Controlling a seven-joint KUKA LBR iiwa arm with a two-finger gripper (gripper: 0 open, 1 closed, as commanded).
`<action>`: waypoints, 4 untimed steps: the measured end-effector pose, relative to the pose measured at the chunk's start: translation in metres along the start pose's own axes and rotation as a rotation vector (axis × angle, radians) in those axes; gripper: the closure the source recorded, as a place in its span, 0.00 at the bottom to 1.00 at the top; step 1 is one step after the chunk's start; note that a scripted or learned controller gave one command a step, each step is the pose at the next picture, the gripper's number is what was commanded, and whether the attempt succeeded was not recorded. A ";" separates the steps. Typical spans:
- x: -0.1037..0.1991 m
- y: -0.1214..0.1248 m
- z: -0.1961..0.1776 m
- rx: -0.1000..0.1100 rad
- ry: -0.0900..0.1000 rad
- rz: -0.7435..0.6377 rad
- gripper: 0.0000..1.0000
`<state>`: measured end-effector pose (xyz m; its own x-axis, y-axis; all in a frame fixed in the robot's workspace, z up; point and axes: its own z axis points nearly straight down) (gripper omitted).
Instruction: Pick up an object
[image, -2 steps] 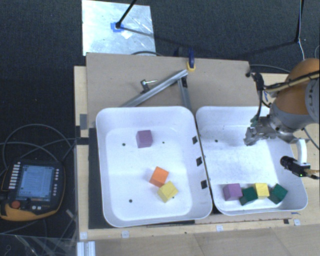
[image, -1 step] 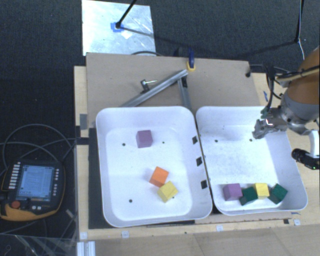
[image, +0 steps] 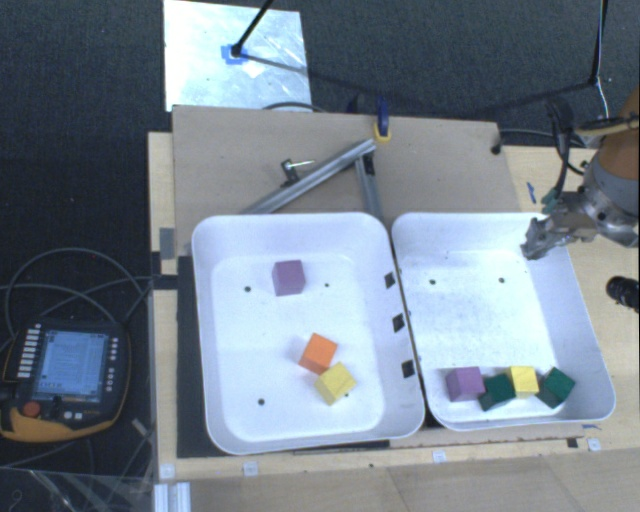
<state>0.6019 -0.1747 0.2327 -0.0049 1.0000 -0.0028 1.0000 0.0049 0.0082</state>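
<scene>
Tool (image: 537, 243) over right bin (image: 590, 330) rim

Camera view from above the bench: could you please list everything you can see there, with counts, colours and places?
Bins: 2, white, side by side on the bench, left bin, right bin.
Purple blocks: 2, one in left bin's upper middle, one along right bin's near edge.
Orange block: 1, left bin, touching the yellow one.
Yellow blocks: 2, left bin, right bin's row.
Green blocks: 2, dark, right bin's row.
Pendant: 1, orange and grey, left of bench.
Metal bar: 1, grey, behind bins.
Gripper: 1, grey, over right bin's far right corner.
</scene>
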 end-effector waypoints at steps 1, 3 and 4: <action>0.052 0.005 0.003 0.007 0.004 -0.005 1.00; 0.167 0.047 -0.001 0.004 0.005 -0.007 1.00; 0.229 0.065 -0.004 0.004 0.005 -0.007 1.00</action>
